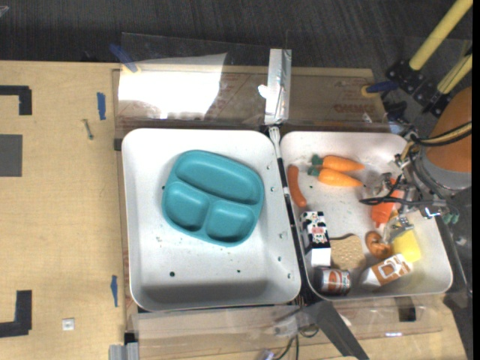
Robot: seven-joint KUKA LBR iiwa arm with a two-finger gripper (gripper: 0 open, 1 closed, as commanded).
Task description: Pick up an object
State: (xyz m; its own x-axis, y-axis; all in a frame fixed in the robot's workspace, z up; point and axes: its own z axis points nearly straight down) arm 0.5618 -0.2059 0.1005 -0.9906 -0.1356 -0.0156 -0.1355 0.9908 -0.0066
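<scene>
Two white bins sit side by side on the bench (52, 223). Left bin (150, 276) holds a teal divided plate (212, 196) w/ three compartments, nothing in them. Right bin (352, 145) holds all the candidates: a carrot (341, 169) w/ green top near the bin's far edge, an orange-red sausage-like piece (297, 185) along its left wall, a small cow-print carton (316, 229), a tan flat slice (346, 252), a can (333, 280) at the near edge, a small orange-and-white box (390, 268) and a yellow block (407, 244) toward the near right corner.

Arm (454, 152) comes in over the right bin's right edge; tool (390, 201) sits low amid cables, just above or beside a small orange item (381, 214). Cannot tell whether it is spread or closed — clutter hides that.

Progress, as judged: nothing visibly lifted, every item looks to rest on the bin floor. Approach phase at most; grasp and lift both left to do. Likely target is the orange item or yellow block, nearest the tool.
</scene>
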